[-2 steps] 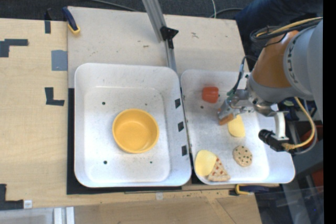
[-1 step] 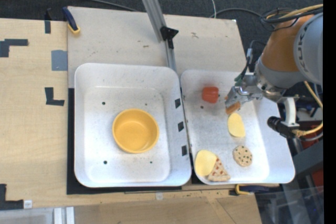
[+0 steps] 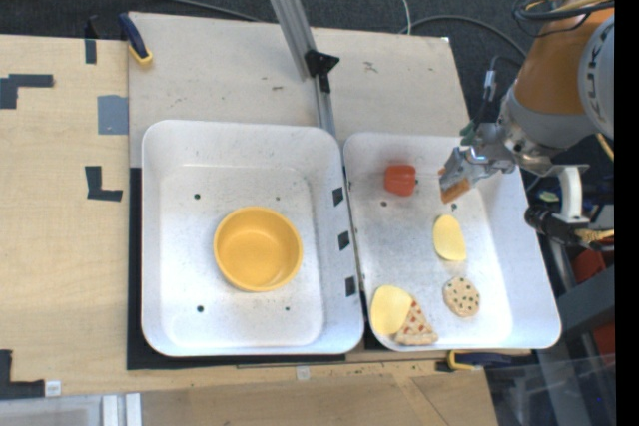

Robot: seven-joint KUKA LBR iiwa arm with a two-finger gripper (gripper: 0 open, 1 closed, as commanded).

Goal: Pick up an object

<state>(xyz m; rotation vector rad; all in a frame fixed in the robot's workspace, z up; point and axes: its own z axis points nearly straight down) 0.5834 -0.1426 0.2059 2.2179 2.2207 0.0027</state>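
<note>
Lying nearest, at the right bin's (image 3: 519, 314) lower edge, are a pizza slice (image 3: 415, 326), yellow disc (image 3: 390, 307) and cookie (image 3: 461, 296). Farther up sit a yellow oval (image 3: 449, 238) and red block (image 3: 400, 180). The gripper (image 3: 455, 185) pinches a small orange piece (image 3: 453, 191).

You look down on two white bins side by side on a wooden bench. The left bin (image 3: 170, 214) holds a yellow bowl (image 3: 258, 247) near its centre. The right bin (image 3: 519, 314) holds a red block (image 3: 400, 180) at its upper end, a pale yellow oval piece (image 3: 449, 238) mid-bin, a spotted cookie (image 3: 461, 296), and a yellow disc (image 3: 390, 308) touching a pizza slice (image 3: 416, 326) at the lower edge. The grey-and-orange arm (image 3: 559, 80) enters from the right of the frame, its gripper (image 3: 456, 183) low over the right bin's upper right, just right of the red block.
</note>
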